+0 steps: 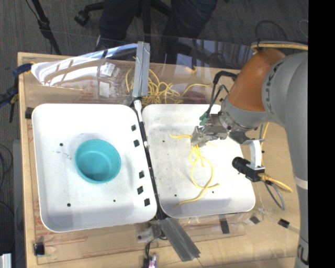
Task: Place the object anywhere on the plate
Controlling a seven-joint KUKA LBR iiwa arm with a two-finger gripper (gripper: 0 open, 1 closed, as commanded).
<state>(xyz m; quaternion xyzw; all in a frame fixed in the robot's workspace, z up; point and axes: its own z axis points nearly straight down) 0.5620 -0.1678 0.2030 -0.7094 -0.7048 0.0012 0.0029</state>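
The arm [285,99] is bulky and rounded, with smooth light grey casings and a broad orange band [254,84] above the wrist. Thin black cables [220,84] loop beside the wrist. The gripper [201,133] is a small, dull metal assembly with a touch of green.

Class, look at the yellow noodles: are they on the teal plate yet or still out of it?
Out. The noodles lie in the right bin; the plate sits in the left bin.

We saw a pale wooden worktop [272,225] sitting on dark grey carpet [57,26]. Black chair legs [99,8] stood behind it, and glare bounced off clear plastic sheeting [73,73] along the back edge.
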